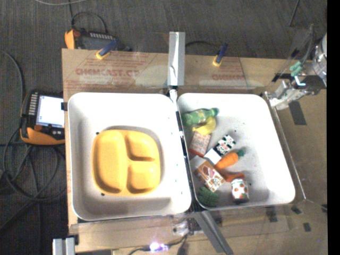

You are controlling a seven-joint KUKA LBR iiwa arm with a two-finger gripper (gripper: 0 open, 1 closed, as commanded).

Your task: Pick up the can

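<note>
Right bin [265, 142]: can [239, 190] beside carrot [229, 160]

Claw [297, 84] sits blurred at the upper right, arm cut by the frame edge; fingers unreadable.

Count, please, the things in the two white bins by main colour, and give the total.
Yellow: 2, the sectioned tray in the left bin and a banana-like toy.
Green: 2, a bottle-like toy and a leafy toy.
Orange: 1, the carrot.
Red or brown packs: 2.
Black-and-white carton: 1.
Can: 1.
Total: 9.
</note>
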